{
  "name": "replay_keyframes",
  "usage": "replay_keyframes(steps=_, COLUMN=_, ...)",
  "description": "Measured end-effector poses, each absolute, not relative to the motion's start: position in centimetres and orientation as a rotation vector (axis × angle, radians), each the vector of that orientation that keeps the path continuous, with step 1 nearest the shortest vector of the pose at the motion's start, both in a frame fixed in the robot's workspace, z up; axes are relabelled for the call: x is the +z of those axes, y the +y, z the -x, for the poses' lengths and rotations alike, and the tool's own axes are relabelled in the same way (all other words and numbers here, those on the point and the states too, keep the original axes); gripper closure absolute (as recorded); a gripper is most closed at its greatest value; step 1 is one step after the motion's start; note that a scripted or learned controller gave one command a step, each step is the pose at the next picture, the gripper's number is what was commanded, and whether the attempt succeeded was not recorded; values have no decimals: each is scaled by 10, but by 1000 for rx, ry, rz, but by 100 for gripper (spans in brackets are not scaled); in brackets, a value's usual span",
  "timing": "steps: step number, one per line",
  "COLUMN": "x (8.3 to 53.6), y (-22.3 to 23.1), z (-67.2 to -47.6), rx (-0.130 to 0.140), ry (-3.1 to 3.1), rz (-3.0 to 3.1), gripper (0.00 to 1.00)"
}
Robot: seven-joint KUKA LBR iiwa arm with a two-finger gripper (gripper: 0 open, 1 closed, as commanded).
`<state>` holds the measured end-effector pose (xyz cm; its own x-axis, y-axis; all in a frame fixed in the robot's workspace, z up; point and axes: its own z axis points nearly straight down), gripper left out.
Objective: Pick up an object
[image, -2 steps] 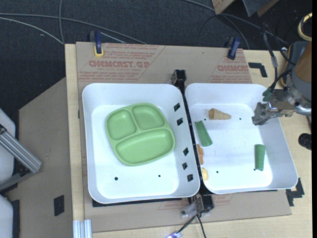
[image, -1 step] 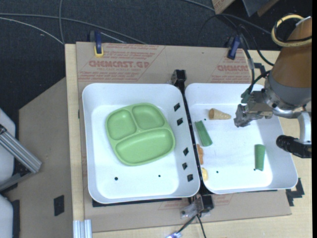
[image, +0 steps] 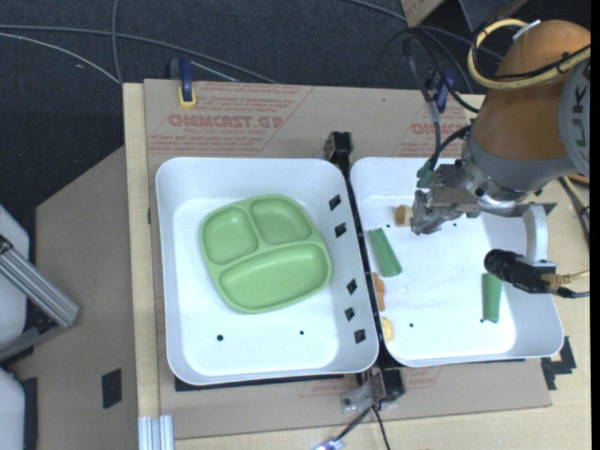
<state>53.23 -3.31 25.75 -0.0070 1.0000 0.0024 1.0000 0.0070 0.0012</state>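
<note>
Two-finger gripper [image: 429,216] is poised low in right white bin [image: 525,340]; finger state cannot be told. Nearest flat green plastic stick [image: 384,251] lies just beside; descent should be centred across its width.

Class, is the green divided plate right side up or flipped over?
Right side up: the green divided plate in the left bin shows three hollow compartments with raised rims.

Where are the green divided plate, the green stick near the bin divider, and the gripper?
green divided plate [image: 267,253]: camera view, middle of the plate, left bin.
green stick [image: 384,252]: camera view, middle of the stick, right bin.
gripper [image: 427,221]: camera view, its lower end above the right bin.
</note>
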Motion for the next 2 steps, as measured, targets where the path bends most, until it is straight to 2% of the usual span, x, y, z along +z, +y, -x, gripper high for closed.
replay_keyframes(steps=1, x=257, y=18, z=-530, rx=-2, ry=-2227, rz=2212, gripper=100)
replay_keyframes(steps=2, x=257, y=65, z=-540, rx=-4, ry=-2227, rz=2214, gripper=100)
